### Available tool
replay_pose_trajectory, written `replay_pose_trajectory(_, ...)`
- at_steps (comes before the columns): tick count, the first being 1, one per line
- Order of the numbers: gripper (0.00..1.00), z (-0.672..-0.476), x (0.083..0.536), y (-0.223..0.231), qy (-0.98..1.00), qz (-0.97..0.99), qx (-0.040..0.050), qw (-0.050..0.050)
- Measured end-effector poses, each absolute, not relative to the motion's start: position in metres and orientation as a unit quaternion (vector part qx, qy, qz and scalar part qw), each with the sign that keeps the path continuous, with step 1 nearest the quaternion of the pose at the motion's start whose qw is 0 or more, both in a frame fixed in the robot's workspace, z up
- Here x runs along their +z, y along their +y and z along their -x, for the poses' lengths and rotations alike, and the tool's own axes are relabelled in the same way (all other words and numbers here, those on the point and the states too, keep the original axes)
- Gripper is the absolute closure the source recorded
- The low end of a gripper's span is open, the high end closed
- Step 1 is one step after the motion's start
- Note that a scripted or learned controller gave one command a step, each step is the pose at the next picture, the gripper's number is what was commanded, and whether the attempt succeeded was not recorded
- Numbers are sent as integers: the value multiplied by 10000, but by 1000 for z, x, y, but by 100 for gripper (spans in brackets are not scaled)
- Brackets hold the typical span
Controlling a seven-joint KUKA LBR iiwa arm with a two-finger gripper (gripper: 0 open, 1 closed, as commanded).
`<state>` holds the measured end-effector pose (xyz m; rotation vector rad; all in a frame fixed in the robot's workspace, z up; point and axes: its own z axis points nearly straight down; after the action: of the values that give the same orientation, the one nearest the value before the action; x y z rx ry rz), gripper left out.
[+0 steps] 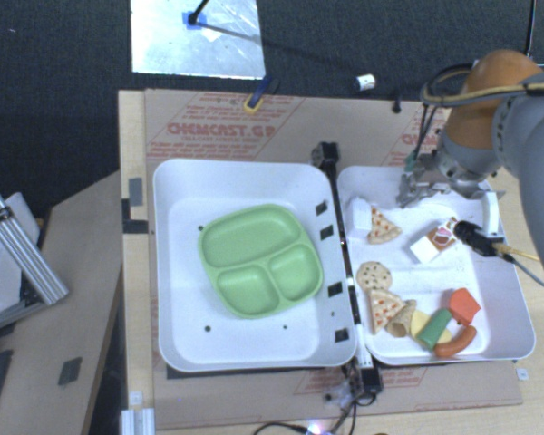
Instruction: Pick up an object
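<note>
The right bin (517, 320) holds several toy foods. A pizza slice (382, 227) lies next to a white block (358, 214) near its far left. A white and red cake piece (432, 243) lies in the middle. Toward the front are a round cookie (374, 275), a second pizza slice (385, 308), a yellow wedge (419, 321), a green piece (432, 328), an orange block (463, 304) and a sausage (455, 341). My gripper (415, 192) hangs over the far part of this bin, just right of and beyond the first pizza slice. I see nothing held in it.
The left bin (177, 188) holds a green divided plate (258, 259). A black divider with clips (337, 234) runs between the bins. The grey arm with its orange band (490, 89) and a black cable fitting (469, 235) overhang the right bin's far right.
</note>
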<state>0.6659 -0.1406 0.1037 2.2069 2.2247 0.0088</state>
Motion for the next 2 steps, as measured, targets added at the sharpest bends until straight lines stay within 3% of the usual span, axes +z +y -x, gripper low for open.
replay_pose_trajectory(1, 100, -677, 155, -142, 7090, -7052, 23, 33)
replay_pose_trajectory(2, 100, -676, 203, -149, 7079, -7063, 20, 32)
